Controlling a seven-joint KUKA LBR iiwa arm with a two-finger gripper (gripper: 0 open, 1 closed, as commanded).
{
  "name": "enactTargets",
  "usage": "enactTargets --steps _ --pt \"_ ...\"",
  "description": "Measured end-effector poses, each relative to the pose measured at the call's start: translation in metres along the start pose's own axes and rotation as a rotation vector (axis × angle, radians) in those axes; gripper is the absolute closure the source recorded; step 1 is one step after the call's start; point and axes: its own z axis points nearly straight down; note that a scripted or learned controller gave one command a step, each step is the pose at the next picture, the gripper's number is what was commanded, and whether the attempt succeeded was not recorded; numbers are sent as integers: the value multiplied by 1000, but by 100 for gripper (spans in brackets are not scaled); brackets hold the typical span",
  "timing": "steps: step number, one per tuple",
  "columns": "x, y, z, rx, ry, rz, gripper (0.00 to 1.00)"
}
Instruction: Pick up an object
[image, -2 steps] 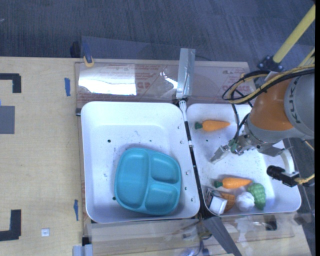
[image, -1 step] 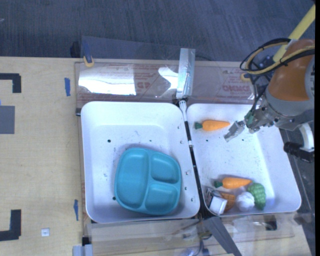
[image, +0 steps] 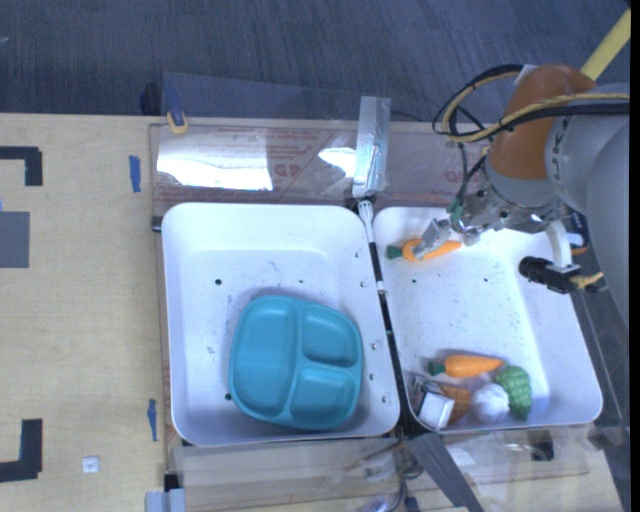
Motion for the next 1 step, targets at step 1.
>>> enactTargets --steps 1 --pt "5 -1 24 9 2 -32 0"
